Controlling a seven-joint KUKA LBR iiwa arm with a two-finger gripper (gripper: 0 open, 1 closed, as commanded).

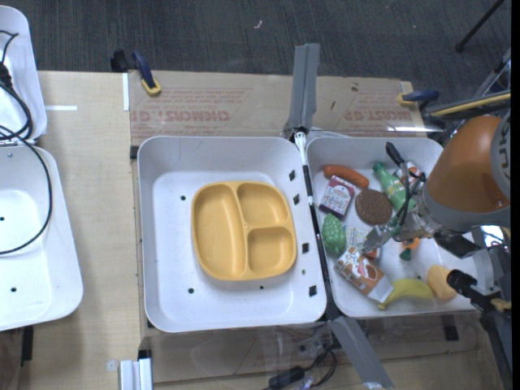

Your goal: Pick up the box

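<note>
Just below my claw (382, 238) lies the box (360, 270), touching a banana (406, 291). My fingers seem slightly apart around nothing, though they're hard to make out. Left of my claw, a green thing (334, 236); beyond it, a brown disc (374, 207).

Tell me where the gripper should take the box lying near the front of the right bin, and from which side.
The box lies flat and slanted beside the banana, with the gripper just above it. Probably best to come straight down and pinch across its narrow width at mid-length, fingers on the two long edges, which look freer than the ends.
</note>
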